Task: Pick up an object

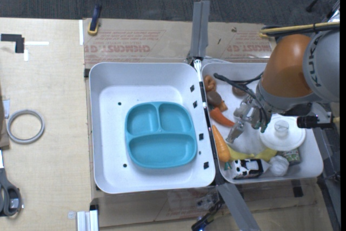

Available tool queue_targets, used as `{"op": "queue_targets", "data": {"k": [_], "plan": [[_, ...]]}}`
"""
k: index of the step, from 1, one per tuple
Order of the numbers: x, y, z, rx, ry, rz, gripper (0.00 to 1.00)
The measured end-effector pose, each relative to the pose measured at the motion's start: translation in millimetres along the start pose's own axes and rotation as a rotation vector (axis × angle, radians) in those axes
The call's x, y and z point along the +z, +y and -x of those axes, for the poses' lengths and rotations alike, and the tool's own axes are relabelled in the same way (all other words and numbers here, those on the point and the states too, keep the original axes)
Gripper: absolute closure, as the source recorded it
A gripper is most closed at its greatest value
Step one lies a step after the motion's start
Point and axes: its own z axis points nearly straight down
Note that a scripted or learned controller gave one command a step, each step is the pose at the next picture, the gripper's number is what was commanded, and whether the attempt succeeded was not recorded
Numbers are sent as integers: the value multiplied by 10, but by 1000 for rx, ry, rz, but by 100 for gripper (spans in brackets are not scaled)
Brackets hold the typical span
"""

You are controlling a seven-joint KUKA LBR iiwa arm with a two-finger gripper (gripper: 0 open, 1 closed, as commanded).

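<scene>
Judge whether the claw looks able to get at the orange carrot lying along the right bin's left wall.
Probably yes. The claw hangs in the right bin just beside the carrot, whose top lies uncovered; the near wall may crowd one finger.

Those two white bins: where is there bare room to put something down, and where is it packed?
The left bin has bare floor in a ring around the blue divided plate, widest between the plate and the bin's far wall. The plate's three compartments are bare too. The right bin is crowded: carrots, a white lid and other small items lie under the gripper.
</scene>
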Motion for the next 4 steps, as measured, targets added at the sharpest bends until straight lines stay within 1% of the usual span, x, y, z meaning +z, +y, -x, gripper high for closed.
{"op": "queue_targets", "data": {"k": [1,2,3,4], "plan": [[-2,41,83,159,0,0,0],[-2,225,569,267,-1,-1,0],[-101,233,575,263,-4,-1,100],[-1218,536,132,426,0,-1,100]]}}
